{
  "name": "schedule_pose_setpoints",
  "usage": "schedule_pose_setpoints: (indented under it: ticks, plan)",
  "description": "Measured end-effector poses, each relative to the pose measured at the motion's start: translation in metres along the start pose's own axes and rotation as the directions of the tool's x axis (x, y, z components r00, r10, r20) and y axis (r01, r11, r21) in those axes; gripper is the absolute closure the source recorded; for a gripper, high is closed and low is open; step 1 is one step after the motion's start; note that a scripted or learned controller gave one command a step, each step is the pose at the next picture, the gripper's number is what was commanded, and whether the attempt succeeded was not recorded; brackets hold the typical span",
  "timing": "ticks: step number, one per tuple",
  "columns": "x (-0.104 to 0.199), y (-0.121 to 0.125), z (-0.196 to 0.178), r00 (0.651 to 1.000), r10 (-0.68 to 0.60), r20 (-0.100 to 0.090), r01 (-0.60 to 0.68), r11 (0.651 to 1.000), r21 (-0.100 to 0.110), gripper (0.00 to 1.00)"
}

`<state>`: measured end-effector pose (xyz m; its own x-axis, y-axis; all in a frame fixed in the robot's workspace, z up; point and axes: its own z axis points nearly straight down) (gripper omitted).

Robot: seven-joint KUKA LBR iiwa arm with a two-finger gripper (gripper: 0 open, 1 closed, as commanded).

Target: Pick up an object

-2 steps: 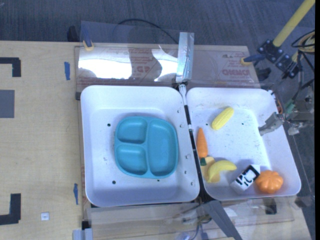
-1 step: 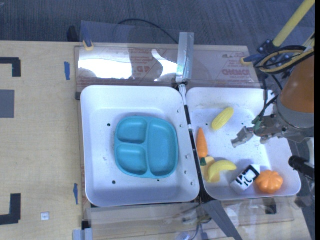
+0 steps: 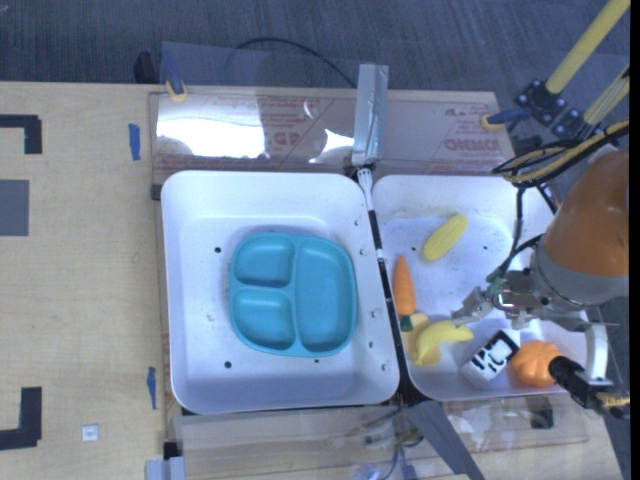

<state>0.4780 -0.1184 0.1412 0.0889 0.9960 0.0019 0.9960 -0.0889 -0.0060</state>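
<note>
The bench carries 2 shallow white bins side by side. The left bin (image 3: 190, 268) holds a turquoise divided plate (image 3: 294, 292) with 3 compartments, lying flat near the bin's middle. The right bin (image 3: 470, 193) holds the loose items: a yellow corn cob (image 3: 444, 237) lies tilted toward the far side, well apart from the rest; an orange carrot (image 3: 403, 285) lies along the left wall, just beside the divider between the bins; a yellow banana (image 3: 437, 339) sits at the near-left part of the bin, its far end close to the carrot's green tip; a small white-and-black block (image 3: 489, 357) rests near the front wall, just right of the banana; and an orange round fruit (image 3: 532, 363) lies just right of that block, touching or nearly touching it. The grey arm with its orange band (image 3: 597, 218) reaches in from the right, over the right side of this bin. The gripper (image 3: 486, 301) hangs above the bin floor between the corn and the banana, far of the block, with thin metal parts pointing left toward the banana. Whether its fingers are spread or closed cannot be told, and nothing is visibly held between them. All 5 items rest on the bin floor.
</note>
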Motion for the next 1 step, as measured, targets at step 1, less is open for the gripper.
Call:
schedule_pose_setpoints:
  ticks: [1]
  plan:
    - [0.0342,0.066,-0.064,1.0,-0.025,0.002,0.025,1.0,-0.011,0.0]
